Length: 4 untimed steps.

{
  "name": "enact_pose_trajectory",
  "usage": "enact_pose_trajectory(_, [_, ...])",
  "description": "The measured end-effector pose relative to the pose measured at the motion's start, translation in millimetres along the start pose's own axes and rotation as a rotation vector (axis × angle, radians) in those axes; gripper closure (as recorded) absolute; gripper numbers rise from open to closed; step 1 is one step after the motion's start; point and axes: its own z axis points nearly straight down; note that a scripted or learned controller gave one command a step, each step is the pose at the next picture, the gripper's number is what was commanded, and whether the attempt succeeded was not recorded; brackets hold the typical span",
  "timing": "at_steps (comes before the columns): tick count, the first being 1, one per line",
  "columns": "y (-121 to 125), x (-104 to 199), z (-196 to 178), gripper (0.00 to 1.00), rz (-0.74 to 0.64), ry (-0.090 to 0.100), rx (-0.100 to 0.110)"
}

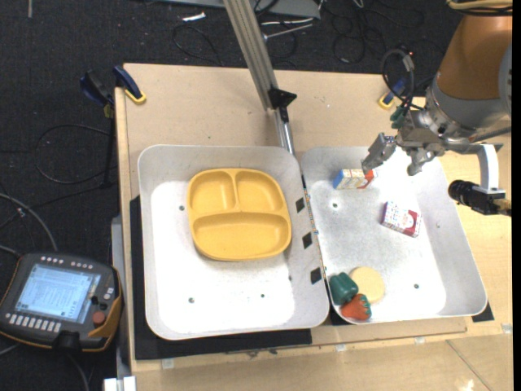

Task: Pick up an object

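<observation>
One target closest: small carton (pixel 354 179) at right bin (pixel 456 255) far edge, just below-left of hand (pixel 399 157), fingers spread, nothing grasped

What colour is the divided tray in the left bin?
Yellow tray, clearest in the camera view.

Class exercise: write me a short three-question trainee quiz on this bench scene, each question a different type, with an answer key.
1. True or false: the yellow divided plate lies in the left bin.
2. Which lies nearest the end effector? A) small white carton B) red-and-white packet C) green toy
3. Fill in: the green toy sits at the right bin's ____ corner.

Key: 1 true; 2 A; 3 front left.
</observation>
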Motion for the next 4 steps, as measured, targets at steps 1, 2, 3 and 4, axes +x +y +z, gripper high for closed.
enact_pose_trajectory(1, [0,0,0,0.00,0.001,0.000,0.000])
enact_pose_trajectory(2, [9,1,49,0.00,0.002,0.000,0.005])
enact_pose_trajectory(3, [9,2,92,0.00,0.002,0.000,0.004])
enact_pose_trajectory(4, [7,4,135,0.00,0.002,0.000,0.004])
